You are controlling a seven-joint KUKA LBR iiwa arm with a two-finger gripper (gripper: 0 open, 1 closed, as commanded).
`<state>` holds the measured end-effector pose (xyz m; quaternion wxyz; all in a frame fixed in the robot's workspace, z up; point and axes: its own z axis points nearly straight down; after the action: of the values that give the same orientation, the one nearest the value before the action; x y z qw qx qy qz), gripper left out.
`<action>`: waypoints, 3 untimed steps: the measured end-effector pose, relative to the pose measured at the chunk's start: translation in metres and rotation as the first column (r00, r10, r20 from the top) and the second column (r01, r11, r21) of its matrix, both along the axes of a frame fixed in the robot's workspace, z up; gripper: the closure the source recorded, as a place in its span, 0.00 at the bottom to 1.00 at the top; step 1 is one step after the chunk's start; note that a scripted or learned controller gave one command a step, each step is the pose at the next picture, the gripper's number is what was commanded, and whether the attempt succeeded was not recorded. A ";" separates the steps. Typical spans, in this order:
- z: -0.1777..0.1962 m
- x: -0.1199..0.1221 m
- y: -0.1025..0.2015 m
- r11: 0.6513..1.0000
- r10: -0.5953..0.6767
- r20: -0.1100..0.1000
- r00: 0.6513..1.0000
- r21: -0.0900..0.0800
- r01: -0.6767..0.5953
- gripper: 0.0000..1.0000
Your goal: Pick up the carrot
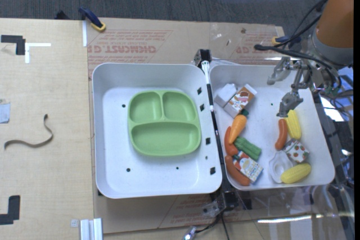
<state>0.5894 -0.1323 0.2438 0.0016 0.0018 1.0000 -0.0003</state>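
Observation:
The carrot [238, 126], orange with a small green top, lies tilted in the left part of the right bin [264, 71], beside a green vegetable piece [248, 148]. My gripper [286, 90] hangs over the right half of that bin, just above the corn cob [293, 124] and well to the right of the carrot. Its fingers stand apart with nothing between them.
Around the carrot lie two small cartons [241, 99] [248, 167], an orange sausage [229, 141] and another [237, 175]. To the right are a sausage [281, 134], a patterned carton [296, 150] and a yellow piece [295, 173]. The left bin [107, 137] holds a green divided plate [165, 122].

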 end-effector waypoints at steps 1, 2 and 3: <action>-0.112 -0.031 0.026 1.000 0.004 -0.001 1.000 0.000 -0.004 0.00; -0.146 -0.053 0.035 0.980 -0.199 0.013 0.980 0.000 0.199 0.00; -0.151 0.031 0.036 0.915 -0.404 0.001 0.915 0.001 0.404 0.00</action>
<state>0.6201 -0.0963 0.0930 0.0018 0.2081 0.9781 -0.0004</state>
